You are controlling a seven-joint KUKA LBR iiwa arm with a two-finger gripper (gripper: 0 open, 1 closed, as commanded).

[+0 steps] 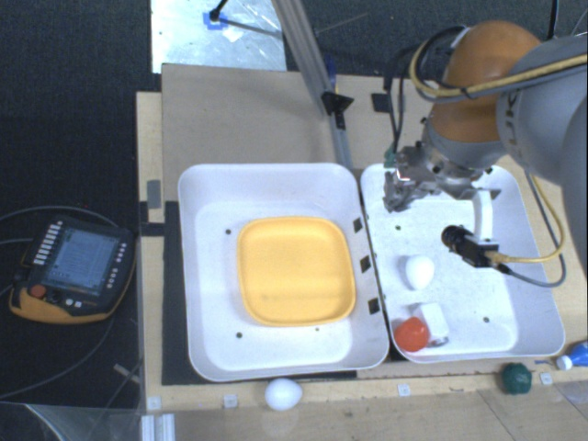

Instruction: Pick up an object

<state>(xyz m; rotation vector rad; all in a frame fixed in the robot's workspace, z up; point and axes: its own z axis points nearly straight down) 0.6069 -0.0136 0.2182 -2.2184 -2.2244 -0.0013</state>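
Gripper (401, 194) hangs over the right bin's (528, 246) upper left part; whether it is wide or narrow, I cannot tell. Below it lie a white egg (419, 271) and a red ball (412, 334).

Blue thing (577, 357) at the bench's right edge, cut off; hand's (399, 194) fingers indistinct.

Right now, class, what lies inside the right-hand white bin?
In the right bin: a white egg-shaped object, a red ball touching a small white block, and the gripper. The arm covers the bin's far part.
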